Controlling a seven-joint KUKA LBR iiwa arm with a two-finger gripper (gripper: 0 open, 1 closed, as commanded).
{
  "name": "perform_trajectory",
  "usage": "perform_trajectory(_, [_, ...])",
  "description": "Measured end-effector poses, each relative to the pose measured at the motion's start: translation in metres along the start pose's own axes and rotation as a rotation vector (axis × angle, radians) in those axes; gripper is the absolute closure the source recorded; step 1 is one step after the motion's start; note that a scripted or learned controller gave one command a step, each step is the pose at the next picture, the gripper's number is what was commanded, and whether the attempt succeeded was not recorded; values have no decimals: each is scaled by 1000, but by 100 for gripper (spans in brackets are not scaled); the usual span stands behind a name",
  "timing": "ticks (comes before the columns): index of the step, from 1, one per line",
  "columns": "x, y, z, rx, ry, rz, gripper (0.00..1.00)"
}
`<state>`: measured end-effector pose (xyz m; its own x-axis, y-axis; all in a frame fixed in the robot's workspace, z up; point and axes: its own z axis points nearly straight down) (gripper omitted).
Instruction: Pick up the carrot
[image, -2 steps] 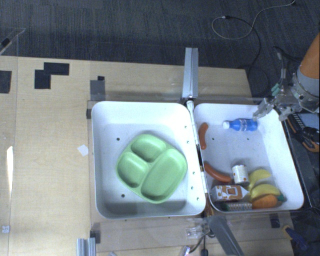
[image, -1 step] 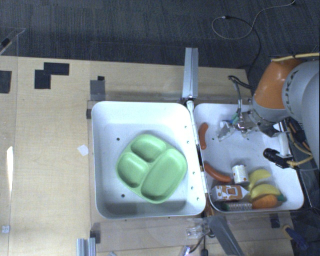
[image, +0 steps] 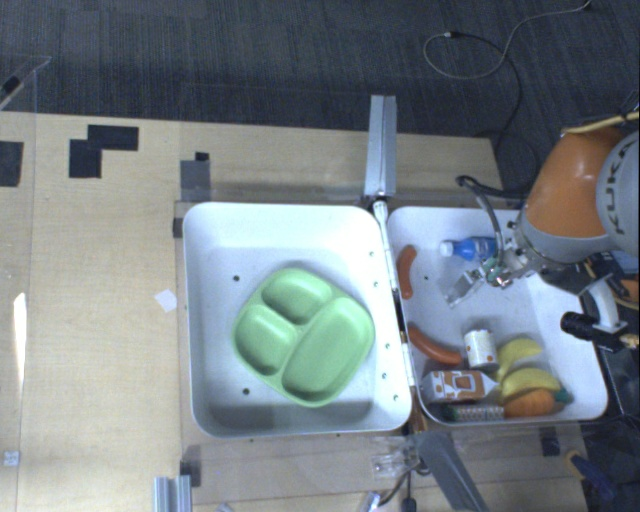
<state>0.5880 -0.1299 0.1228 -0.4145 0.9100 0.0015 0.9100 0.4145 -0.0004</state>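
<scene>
Near gripper (image: 466, 288): carrot (image: 530, 402) (untouched)

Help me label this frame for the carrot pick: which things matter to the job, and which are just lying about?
Job:
- carrot, at the right bin's near right corner
- claw, over that bin, apart from the carrot

Lying about:
- green divided plate in the left bin
- two sausages
- bananas
- small carton
- small bottle
- white can

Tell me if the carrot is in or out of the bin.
In. The carrot lies in the right bin, at its near edge beside the bananas. The end effector is apart from it.
</scene>
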Motion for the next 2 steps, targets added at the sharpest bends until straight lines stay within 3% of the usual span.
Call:
perform_trajectory(1, [-11,22,34,-8,-5,-9,0])
perform_trajectory(2, [-64,44,17,51,40,-15,0])
